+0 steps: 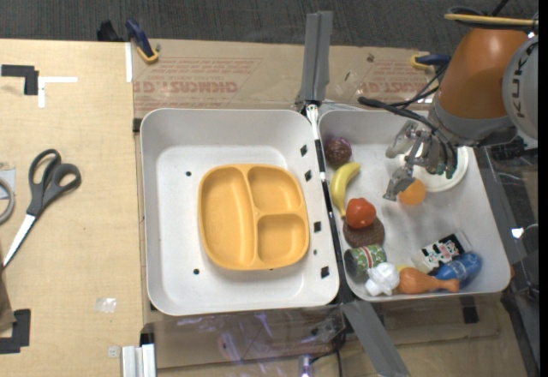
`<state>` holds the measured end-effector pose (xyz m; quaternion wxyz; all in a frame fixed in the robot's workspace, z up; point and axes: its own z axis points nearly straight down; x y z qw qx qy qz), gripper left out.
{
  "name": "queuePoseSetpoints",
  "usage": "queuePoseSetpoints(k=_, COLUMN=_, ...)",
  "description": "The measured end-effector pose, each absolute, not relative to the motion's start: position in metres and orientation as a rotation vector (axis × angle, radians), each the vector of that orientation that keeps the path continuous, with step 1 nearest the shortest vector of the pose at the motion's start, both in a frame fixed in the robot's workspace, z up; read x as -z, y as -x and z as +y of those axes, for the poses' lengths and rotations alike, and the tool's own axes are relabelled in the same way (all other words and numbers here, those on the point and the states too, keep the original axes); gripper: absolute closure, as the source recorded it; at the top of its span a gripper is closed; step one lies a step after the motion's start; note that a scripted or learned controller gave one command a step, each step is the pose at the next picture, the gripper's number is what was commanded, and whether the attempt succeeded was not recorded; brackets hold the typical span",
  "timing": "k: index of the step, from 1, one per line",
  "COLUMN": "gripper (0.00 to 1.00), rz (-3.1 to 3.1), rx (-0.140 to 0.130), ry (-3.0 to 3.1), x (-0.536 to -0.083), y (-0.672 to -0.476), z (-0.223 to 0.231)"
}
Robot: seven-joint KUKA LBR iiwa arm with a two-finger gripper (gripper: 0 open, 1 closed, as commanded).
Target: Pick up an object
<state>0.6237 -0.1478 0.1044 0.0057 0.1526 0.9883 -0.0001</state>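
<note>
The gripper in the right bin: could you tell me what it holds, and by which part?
Cannot be told: the gripper is right at a small orange fruit, but a hold isn't visible.

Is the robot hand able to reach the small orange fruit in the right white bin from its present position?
Probably yes. The hand hangs just above the small orange fruit, and the fruit's near sides look bare; only the white round dish lies close beside it in the right white bin.

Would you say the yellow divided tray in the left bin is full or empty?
Empty: the tray shows bare yellow bottoms in all three compartments.
</note>
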Motion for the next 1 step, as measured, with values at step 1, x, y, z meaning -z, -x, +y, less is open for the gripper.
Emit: queuePoseSetpoints(k=1, gripper=0.0, rz=3.075, rx=-0.001, ry=-0.616, x=-0.0944, y=-0.592, z=-0.1838)
